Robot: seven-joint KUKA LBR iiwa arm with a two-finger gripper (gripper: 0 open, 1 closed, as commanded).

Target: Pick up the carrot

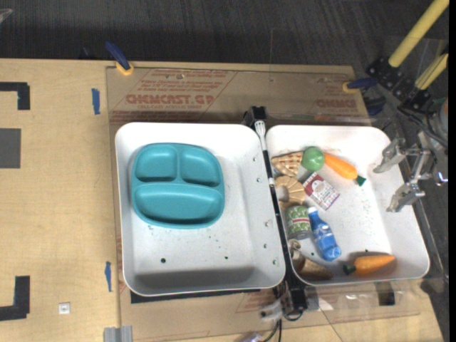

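Two carrots lie in the right bin [399, 237]. One orange carrot [340, 167] with a green tip rests near the bin's back, beside a round green item [312, 157]. The other carrot [372, 263], with a dark stem end, lies along the front right corner. My gripper [396, 178] hovers over the bin's right side, its two silvery fingers spread apart with nothing between them. It stands to the right of the back carrot and well behind the front one.
The right bin also holds a waffle piece [287, 164], a red-and-white packet [321, 192], a green can [298, 221] and a blue bottle [325, 238]. In the left bin [235, 255] sits a teal divided plate [177, 184]. Yellow poles [420, 23] stand at the back right.
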